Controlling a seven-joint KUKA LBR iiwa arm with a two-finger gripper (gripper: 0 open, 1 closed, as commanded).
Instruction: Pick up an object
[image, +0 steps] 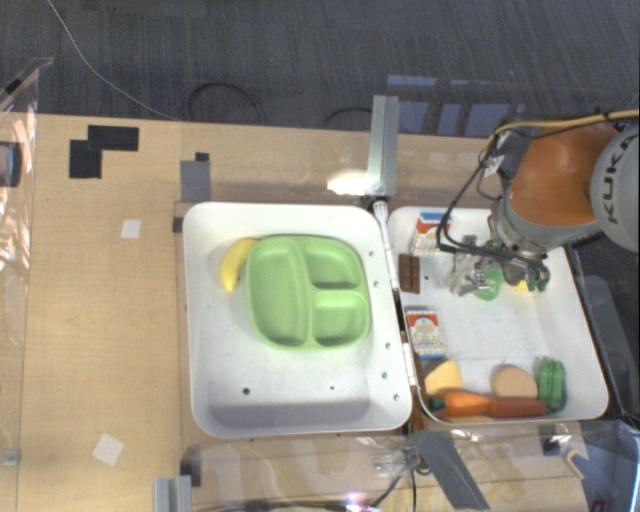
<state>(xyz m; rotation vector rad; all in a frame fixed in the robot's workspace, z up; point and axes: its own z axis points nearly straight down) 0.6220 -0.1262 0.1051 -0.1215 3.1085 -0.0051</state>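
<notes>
1. Two-finger metal gripper low in the right white bin, below the grey arm with orange band; whether it is open, closed or gripping cannot be made out.
2. Small round green object touching the gripper's tip; grip on it not confirmable. Yellow-green bit just beside it, to the right.
3. Small printed carton at the bin's upper left, second printed carton lower down; writing too small to read. Dark brown block between them at the left wall.
4. Along the near edge: yellow wedge, orange carrot, reddish sausage shape, tan round piece, green ridged piece.
5. Left white bin: green three-compartment plastic tray, yellow banana touching its left rim.
</notes>
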